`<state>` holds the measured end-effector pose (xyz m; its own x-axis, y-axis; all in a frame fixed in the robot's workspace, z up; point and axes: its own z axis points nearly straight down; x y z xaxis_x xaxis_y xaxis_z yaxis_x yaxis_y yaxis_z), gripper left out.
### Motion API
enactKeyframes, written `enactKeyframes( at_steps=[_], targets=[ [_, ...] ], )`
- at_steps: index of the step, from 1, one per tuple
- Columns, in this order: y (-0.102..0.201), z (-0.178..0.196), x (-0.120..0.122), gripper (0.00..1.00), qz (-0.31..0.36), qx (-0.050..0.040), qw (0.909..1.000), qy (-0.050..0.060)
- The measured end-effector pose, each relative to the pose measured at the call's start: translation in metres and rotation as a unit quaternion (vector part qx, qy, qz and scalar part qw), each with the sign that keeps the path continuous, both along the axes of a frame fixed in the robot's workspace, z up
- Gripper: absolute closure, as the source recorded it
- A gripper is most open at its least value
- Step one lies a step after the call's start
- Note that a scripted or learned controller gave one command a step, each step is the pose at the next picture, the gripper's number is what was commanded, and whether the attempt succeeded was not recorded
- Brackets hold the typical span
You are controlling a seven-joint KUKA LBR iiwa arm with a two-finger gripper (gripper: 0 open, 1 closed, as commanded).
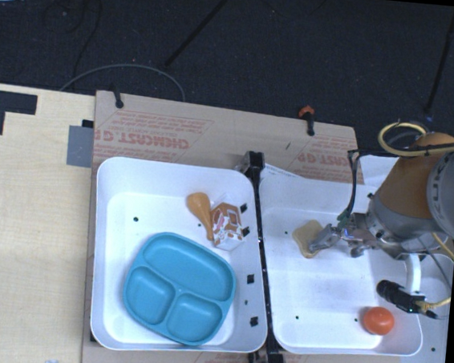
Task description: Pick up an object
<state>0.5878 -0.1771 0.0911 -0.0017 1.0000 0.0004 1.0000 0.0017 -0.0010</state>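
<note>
A tan, sponge-like piece (307, 237) lies in the upper left part of the right bin (309, 322). My gripper (326, 240) reaches in from the right, low over the bin floor, with its tip against the right edge of that tan piece. An orange-red ball (377, 320) rests near the right bin's front right corner, well clear of the gripper. The left bin (115, 205) holds a blue divided plate (179, 288), an orange wooden spoon (202, 211) and a small brown and white packet (227, 224).
A black divider (255, 252) runs between the two bins. The arm's grey body with its orange band (412, 184) hangs over the right bin's far right side, and a black cable fitting (398, 294) sits just above the ball. Cardboard (216, 135) lies under the bins.
</note>
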Motion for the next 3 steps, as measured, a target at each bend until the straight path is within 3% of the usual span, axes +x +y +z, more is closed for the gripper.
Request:
enactKeyframes(
  at_steps=[1, 3],
  targets=[
    [-0.001, 0.015, 0.001, 1.0, -0.001, 0.0007, 1.0, -0.001],
    [-0.004, 0.115, 0.007, 1.0, 0.0, -0.0008, 1.0, -0.002]
  ],
)
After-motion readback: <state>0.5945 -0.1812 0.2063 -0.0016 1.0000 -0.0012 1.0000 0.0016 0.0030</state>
